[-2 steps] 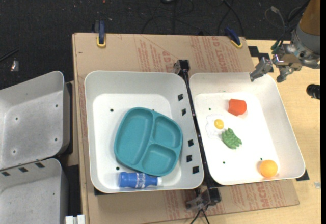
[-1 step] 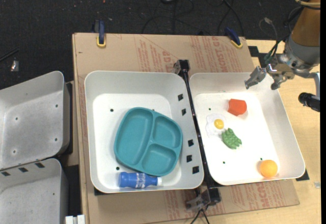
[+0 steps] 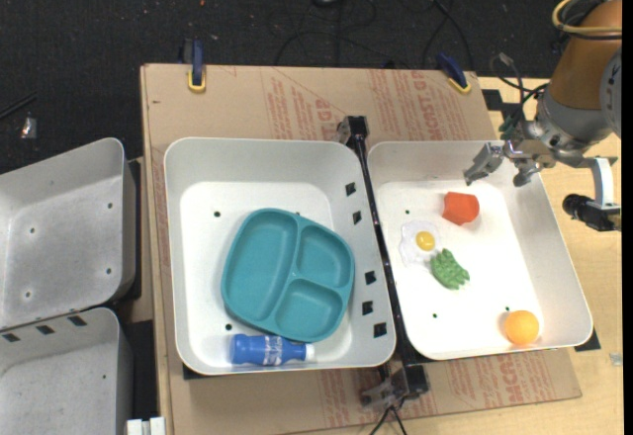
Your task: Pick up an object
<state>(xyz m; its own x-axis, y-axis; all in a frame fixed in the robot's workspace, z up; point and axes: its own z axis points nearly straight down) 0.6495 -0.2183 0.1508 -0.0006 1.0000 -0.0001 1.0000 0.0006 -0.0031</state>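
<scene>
The right bin [image 3: 554, 255] holds a red block [image 3: 461, 208], a fried egg toy [image 3: 419, 241], a green leafy toy [image 3: 449, 269] and an orange ball [image 3: 520, 326]. In the left bin [image 3: 188, 225] lie a teal divided plate [image 3: 288, 274] and a blue bottle [image 3: 269, 350] on its side. My gripper [image 3: 504, 163] hangs over the far edge of the right bin, up and to the right of the red block, apart from it. Its fingers are spread open with nothing between them.
Both bins rest on a cardboard sheet [image 3: 267, 97] held by clamps [image 3: 196, 67] at the far edge. A black divider [image 3: 371, 225] runs between the bins. White metal panels [image 3: 59, 225] lie to the left of the bench.
</scene>
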